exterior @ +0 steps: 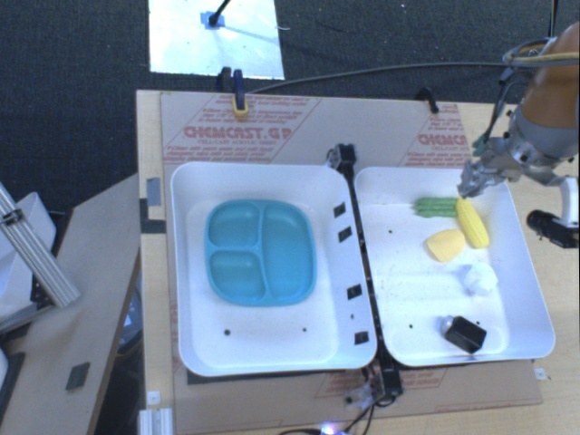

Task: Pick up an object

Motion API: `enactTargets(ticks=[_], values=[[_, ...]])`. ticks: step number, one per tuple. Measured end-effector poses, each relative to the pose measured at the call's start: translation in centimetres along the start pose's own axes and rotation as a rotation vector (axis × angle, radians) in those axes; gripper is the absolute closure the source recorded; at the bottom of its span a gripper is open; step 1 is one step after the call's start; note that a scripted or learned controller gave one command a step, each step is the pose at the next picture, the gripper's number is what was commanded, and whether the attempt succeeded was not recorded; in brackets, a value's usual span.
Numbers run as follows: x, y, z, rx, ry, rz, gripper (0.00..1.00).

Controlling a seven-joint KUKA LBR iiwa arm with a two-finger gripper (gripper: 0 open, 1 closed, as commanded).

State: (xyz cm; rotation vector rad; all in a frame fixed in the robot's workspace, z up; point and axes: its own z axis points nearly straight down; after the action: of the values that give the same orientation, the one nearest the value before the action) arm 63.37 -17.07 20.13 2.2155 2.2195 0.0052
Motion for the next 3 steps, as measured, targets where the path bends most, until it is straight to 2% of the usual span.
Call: enactTargets(ticks=[1, 2, 3], values=[[0.9, 0.7, -5.3, -0.002, 0.000, -0.005, 1.00], [0.9, 0.9, -8.6, 0.001, 0.000, -0.004, 1.00], [5.8, 0.1, -7.0, 0.006, 0.002, -0.006, 1.00]])
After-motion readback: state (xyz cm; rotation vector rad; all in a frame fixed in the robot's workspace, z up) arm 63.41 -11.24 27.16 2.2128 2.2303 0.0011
